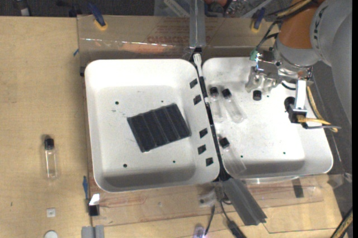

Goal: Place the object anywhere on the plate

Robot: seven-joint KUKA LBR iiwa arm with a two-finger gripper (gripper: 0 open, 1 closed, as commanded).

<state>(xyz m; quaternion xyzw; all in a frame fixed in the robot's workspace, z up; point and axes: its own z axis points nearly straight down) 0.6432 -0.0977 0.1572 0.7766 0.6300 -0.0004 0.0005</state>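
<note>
Clear glass vials with black caps [228, 101] lie in the right-hand shallow white bin [279, 147], near its left wall; two sit side by side in the far-left part, and another clear vial [225, 146] lies nearer, just beside the central divider. The dark ribbed rectangular plate [159, 127] lies tilted on the floor of the left-hand white bin [112, 86], well apart from the vials. The two-finger gripper [258, 86] hangs over the far part of the right bin, to the right of the vials; whether its fingers are spread or pressed together cannot be told. A further clear vial [50, 156] rests on the wooden bench [33, 75], far left of the bins.
</note>
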